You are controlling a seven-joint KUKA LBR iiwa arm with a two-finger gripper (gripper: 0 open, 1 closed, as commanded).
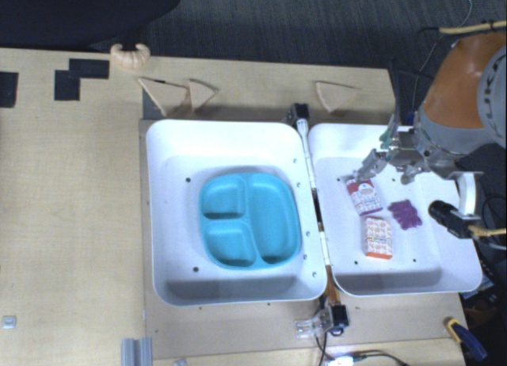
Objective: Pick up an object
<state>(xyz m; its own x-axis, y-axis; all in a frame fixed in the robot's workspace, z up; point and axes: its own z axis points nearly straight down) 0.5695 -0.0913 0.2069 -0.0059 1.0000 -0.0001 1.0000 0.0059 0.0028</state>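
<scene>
two-finger gripper – spread, nothing held, over right bin

gripper: was at the end of the grey arm with orange band, which reached in from the right. it hung over the far half of the shallow white right bin. its metal fingers stood apart, with nothing between them. one pointed down-left, and its tip was just above the far end of the first packet listed below. whether the tip touched that packet could not be told.

contents, right bin:
- small red and white printed packet: lay flat in the left-middle of the bin, slightly tilted, and was the item nearest the gripper.
- small orange and white printed packet: lay flat just nearer the camera than the red and white one. the two sat close together, and whether they touched could not be told.
- small purple crumpled item: lay just right of both packets and apart from them. its material could not be told.

contents, left bin:
- shallow white left bin: stood edge to edge with the right bin.
- light blue plastic tray with three compartments: lay flat in the middle of the left bin, well apart from the gripper.
</scene>
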